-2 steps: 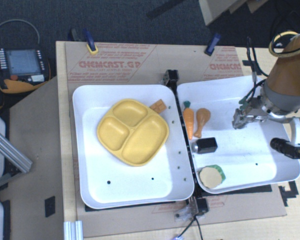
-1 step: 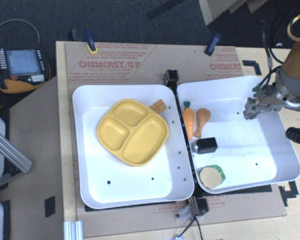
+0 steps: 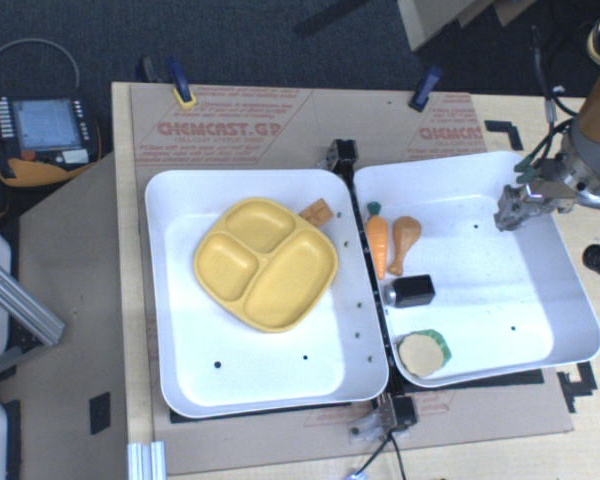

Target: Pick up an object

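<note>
Nothing is picked yet: the gripper (image 3: 513, 211), whose jaw state I cannot tell, hangs over the right bin's (image 3: 540, 328) far right, well apart from the carrot (image 3: 378, 246) by its left wall.

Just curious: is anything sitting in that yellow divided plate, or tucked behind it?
The yellow plate has nothing in its three compartments. A small brown block pokes out at its far right edge; the plate may cover part of it. Whatever lies underneath is hidden.

Grey metal gripper (image 3: 510, 216), black cables, orange-tan band above wrist
</note>
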### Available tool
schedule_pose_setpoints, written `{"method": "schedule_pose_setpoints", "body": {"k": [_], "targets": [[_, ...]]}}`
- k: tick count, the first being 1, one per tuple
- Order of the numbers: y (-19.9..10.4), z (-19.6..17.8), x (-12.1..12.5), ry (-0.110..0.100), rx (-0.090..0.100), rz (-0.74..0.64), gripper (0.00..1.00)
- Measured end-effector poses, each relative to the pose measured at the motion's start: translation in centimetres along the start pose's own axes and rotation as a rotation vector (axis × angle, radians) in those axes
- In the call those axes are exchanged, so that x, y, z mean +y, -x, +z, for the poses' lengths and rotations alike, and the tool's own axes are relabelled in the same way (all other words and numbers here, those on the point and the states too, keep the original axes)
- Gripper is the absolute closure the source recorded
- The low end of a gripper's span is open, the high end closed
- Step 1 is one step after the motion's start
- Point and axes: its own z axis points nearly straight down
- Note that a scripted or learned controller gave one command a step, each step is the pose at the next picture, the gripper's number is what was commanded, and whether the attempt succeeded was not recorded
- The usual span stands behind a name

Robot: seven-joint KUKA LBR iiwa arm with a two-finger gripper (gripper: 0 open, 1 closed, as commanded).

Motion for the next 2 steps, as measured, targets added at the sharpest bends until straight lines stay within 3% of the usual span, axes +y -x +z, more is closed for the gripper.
{"method": "schedule_pose_setpoints", "body": {"k": [2], "targets": [[-10.5,-1.0,2.8,-0.002,0.003,-0.006,1.0]]}}
